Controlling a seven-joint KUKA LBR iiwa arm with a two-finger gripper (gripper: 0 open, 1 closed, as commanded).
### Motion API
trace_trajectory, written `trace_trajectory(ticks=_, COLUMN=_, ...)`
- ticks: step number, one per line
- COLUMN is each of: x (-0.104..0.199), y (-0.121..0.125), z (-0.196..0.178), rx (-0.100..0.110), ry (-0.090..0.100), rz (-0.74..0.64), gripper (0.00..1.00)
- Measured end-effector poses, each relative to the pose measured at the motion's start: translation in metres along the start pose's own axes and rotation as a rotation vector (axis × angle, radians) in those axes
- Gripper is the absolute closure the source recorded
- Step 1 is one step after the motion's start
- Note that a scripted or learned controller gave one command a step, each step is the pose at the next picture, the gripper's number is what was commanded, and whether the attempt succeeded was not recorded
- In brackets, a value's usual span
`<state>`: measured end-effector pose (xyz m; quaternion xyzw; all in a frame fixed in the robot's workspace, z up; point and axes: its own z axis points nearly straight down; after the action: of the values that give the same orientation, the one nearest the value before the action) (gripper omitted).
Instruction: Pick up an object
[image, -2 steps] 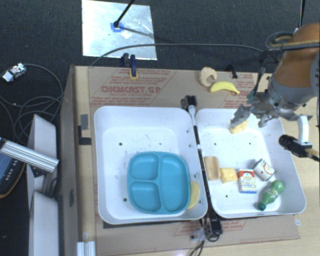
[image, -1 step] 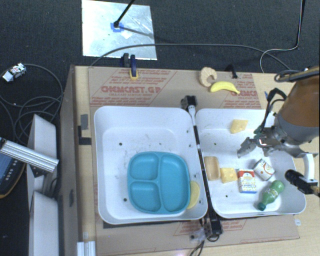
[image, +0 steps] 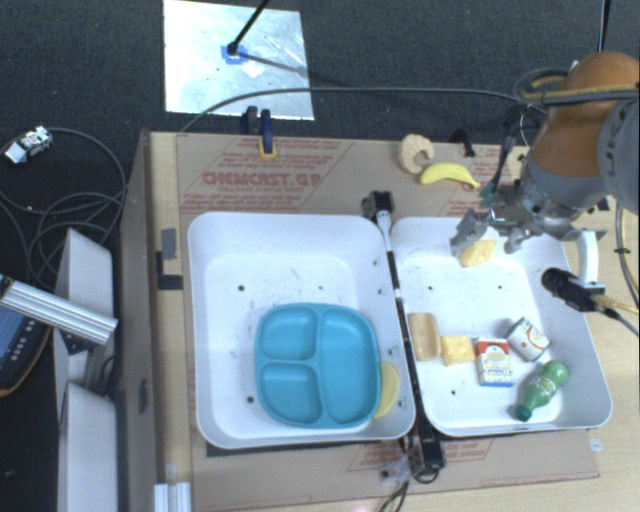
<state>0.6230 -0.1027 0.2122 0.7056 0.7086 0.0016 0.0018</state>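
My gripper (image: 492, 240) hangs over the back of the right bin (image: 590, 400), its fingers spread open. A pale yellow chunk (image: 478, 253) lies on the bin floor just below the left finger, touching or nearly touching it. Nearer the front of the same bin lie a tan bread slice (image: 422, 335), a yellow cheese block (image: 457, 349), a red and white box (image: 494, 362), a small can (image: 527, 339) and a green bottle (image: 541, 388). Nothing is between the fingers.
The left bin (image: 230, 250) holds a blue divided plate (image: 317, 364) with a yellow piece (image: 388, 388) at its right edge. Behind the right bin, on the cardboard, lie a banana (image: 448, 176) and a beige ring-shaped piece (image: 415, 151). A black fitting (image: 568, 288) juts in at the right.
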Motion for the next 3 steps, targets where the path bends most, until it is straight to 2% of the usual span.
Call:
trace_trajectory(ticks=1, x=-0.017, y=-0.050, z=0.036, rx=0.005, ry=0.000, rz=0.003, gripper=0.00)
trace_trajectory(ticks=2, x=-0.060, y=-0.104, z=0.127, rx=0.001, ry=-0.003, rz=0.004, gripper=0.00)
trace_trajectory(ticks=3, x=-0.059, y=-0.103, z=0.117, rx=0.000, ry=-0.001, rz=0.002, gripper=1.00)
